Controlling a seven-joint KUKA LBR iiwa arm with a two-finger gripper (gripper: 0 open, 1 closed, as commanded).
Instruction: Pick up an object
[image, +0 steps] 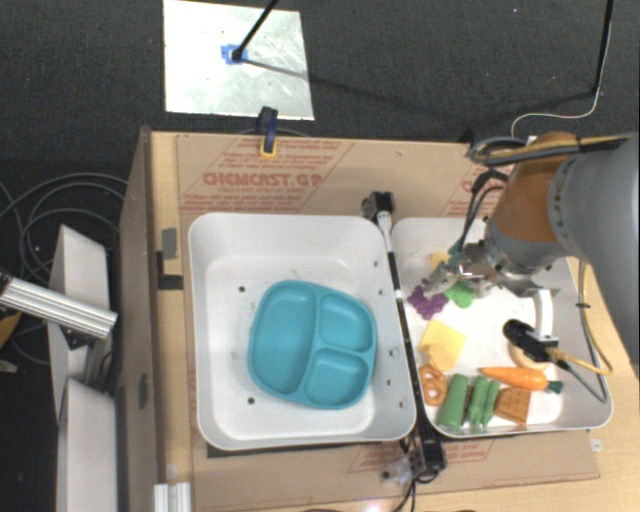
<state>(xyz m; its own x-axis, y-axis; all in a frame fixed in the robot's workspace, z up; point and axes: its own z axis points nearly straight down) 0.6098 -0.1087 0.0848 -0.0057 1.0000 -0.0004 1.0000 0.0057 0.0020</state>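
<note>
My gripper hangs low over the back left part of the right bin, reaching in from the right. Just under and beside it lie a purple bunch of grapes and a small green piece; whether it touches either I cannot tell. In front of them sits a yellow cheese wedge. Along the bin's front lie an orange pretzel, two green pickles, a brown cracker and an orange carrot.
The left bin holds a blue divided plate. A black divider clamp stands between the bins at the back. Cardboard surrounds both bins, and a metal rail lies far left.
</note>
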